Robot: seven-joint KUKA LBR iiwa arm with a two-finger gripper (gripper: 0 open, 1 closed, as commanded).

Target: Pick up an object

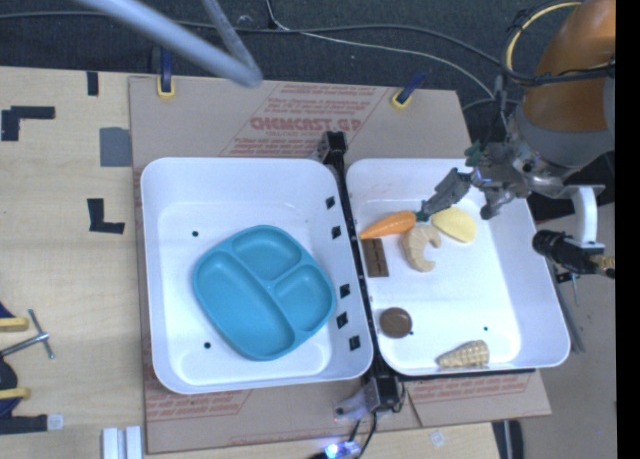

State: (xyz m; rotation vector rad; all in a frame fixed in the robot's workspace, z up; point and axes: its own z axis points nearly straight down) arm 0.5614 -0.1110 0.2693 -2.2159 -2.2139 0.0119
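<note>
One fixed camera, high above the bench [60,197] — slanted downward, both white bins [160,247] framed, moderately far.

The arm [560,87] is a thick, rounded body, grey below a broad orange band. A yellow-and-black cable loops over the top of the orange part. Under the grey section sits a cluster of dark metal parts and small fittings. The gripper [462,197] is dark grey, with two thin straight fingers [443,193]. A white bracket and a black cylinder stick out at the side.
</note>
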